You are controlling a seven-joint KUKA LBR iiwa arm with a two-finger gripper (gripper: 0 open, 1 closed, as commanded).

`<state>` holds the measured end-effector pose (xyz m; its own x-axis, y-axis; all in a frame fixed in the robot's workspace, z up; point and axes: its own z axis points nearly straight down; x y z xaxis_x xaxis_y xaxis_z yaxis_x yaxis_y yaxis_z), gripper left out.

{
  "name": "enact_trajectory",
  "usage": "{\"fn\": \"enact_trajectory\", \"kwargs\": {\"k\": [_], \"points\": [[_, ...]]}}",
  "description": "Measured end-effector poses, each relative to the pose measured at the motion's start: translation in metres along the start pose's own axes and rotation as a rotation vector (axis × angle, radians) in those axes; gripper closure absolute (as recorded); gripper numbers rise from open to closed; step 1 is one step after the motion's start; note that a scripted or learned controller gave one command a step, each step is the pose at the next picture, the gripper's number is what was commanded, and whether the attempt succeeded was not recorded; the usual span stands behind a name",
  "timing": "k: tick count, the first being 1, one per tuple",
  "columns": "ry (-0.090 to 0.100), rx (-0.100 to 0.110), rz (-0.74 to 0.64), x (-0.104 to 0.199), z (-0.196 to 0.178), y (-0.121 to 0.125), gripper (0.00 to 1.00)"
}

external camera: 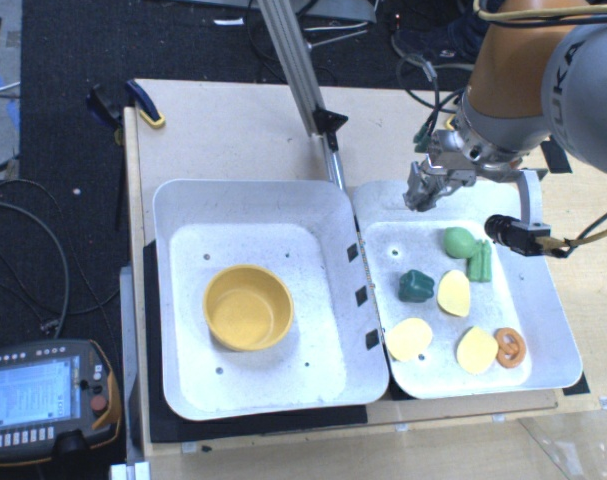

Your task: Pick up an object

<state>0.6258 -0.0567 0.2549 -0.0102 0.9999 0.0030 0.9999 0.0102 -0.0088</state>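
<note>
Gripper (419, 200) hangs at upper right of frame over the right bin's (558, 318) far rim, finger state cannot be told, nothing seen between them; green object (460, 240), dark green piece (415, 286), yellow pieces (454, 293) and orange ring (510, 347) lie lower right; yellow bowl (248, 308) in left bin (183, 218).
</note>
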Motion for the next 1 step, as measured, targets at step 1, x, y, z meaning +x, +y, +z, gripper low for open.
{"fn": "enact_trajectory", "kwargs": {"k": [1], "points": [[-0.002, 0.001, 0.002, 0.0422, 0.0166, -0.0181, 1.0]]}}
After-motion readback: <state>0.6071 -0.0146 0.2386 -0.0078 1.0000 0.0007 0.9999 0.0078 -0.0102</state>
